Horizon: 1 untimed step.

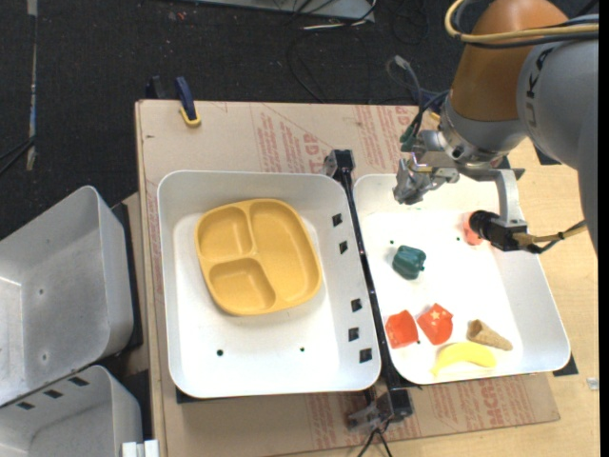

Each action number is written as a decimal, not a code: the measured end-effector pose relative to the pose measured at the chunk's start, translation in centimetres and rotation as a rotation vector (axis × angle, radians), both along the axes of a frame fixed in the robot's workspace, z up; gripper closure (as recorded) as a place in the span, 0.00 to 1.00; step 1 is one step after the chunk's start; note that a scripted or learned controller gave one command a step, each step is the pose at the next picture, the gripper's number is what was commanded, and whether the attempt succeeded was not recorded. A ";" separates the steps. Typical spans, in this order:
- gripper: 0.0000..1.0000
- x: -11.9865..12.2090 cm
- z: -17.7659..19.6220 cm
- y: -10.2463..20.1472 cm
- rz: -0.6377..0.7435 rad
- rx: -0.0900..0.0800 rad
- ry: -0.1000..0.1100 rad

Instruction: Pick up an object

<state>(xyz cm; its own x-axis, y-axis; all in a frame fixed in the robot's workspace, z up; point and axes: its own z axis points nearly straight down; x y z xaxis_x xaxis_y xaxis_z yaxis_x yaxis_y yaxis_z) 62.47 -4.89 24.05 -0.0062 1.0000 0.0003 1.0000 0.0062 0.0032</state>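
Note:
The right bin (pixel 533 284) holds a dark green block (pixel 408 261), two red pieces (pixel 402 328) (pixel 436 323), a tan wedge (pixel 488 333), a yellow banana (pixel 463 356) and a small red object (pixel 472 228) near the far right wall. My gripper (pixel 409 188) hangs over the bin's far left corner, above and behind the green block. Nothing shows between its fingers.
The left bin (pixel 181 293) holds a yellow divided plate (pixel 257 255). A black clip strip (pixel 350 274) runs between the bins. A black part of the arm's gear (pixel 500 228) hangs over the right bin's far side. Grey tubs (pixel 52 284) stand at the left.

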 end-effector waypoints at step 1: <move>1.00 0.8 0.7 5.0 0.000 0.000 0.000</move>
